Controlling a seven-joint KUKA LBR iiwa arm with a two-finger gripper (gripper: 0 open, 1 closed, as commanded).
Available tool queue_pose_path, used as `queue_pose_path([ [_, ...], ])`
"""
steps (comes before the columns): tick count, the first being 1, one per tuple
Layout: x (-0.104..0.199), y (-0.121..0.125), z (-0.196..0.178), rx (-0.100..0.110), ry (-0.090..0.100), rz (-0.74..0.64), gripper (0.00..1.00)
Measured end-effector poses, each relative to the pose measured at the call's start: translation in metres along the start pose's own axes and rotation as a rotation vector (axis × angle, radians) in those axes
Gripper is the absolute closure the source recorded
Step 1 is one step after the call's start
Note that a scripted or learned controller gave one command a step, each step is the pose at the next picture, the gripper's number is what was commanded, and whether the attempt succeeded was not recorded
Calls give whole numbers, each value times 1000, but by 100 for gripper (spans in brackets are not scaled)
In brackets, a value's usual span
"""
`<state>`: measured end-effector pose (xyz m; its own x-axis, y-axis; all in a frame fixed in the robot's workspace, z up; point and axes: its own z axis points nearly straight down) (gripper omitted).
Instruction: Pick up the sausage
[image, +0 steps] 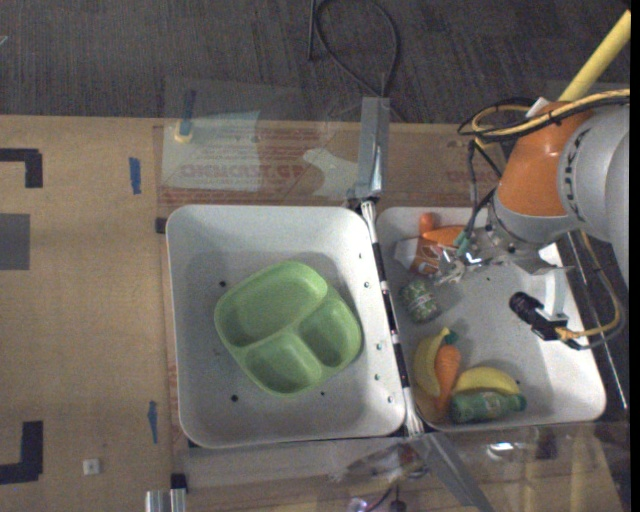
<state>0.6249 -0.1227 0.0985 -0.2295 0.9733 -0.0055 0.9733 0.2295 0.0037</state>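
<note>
In the right bin, a small reddish-orange sausage-like piece lies near the far left corner. Beside it is an orange item. My gripper is lowered into that corner, just in front of the orange item and slightly right of the reddish piece. The wrist and cables hide what lies under its tip. I see nothing clearly held.
Near the gripper lies a dark green knobbly object. At the right bin's front left are two bananas, a carrot and a green bottle. The left bin holds a green divided plate.
</note>
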Motion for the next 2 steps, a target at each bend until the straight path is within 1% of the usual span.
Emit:
queue_pose_path([
  [1,34,51,-86,6,5,61,100],
  [2,48,55,-130,3,1,160,100],
])
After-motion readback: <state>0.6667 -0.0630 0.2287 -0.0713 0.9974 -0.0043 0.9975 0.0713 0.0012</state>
